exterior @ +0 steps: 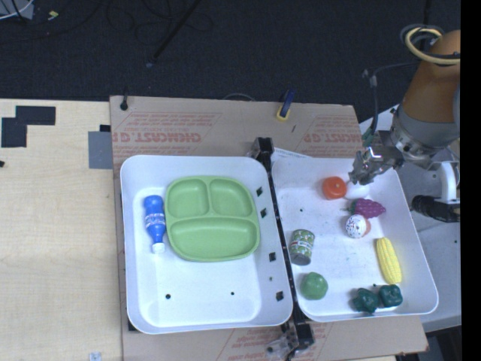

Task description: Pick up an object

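In the camera view my gripper (362, 173) hangs over the far right part of the right bin (421, 277), just right of an orange-red tomato (334, 188). Below it lie a purple grape bunch (368, 207) and a white patterned ball (357, 226). A yellow corn cob (388, 259), a dark green pepper (377, 298), a green apple (314, 285) and a small can (301, 246) sit lower in the same bin. Nothing shows between the fingers.
The left bin (143, 292) holds a green divided plate (211, 218) and a blue bottle (154, 222) lying beside it. A black divider (275, 224) runs between the bins. Cardboard (203, 130) lies under both.
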### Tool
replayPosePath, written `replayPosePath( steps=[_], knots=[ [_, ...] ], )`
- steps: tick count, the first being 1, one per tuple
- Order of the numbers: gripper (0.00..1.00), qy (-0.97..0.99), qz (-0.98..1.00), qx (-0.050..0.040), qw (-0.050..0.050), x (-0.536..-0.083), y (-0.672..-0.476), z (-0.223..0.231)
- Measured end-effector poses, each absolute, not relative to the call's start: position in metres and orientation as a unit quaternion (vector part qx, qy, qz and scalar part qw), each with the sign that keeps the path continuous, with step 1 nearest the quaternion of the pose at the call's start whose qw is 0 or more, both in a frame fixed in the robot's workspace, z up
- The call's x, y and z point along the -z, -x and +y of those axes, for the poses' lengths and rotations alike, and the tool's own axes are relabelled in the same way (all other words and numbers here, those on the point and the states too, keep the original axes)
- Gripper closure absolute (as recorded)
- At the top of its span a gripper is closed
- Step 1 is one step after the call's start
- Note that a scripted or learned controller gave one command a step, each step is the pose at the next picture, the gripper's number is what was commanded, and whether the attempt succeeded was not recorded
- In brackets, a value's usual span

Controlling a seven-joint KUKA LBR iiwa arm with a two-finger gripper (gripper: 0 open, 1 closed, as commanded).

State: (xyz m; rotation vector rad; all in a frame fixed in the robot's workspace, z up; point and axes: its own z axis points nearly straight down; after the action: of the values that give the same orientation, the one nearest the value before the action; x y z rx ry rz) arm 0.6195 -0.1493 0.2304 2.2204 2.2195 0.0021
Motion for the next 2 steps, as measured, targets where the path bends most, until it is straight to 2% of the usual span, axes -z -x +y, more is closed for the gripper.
replayPosePath(
  steps=[1, 2],
  knots=[
    [1.00, -0.706, 0.708, 0.0000, -0.002, -0.237, -0.618, -0.102],
    [1.00, -0.705, 0.709, 0.0009, -0.003, -0.221, -0.609, -0.047]
  ],
)
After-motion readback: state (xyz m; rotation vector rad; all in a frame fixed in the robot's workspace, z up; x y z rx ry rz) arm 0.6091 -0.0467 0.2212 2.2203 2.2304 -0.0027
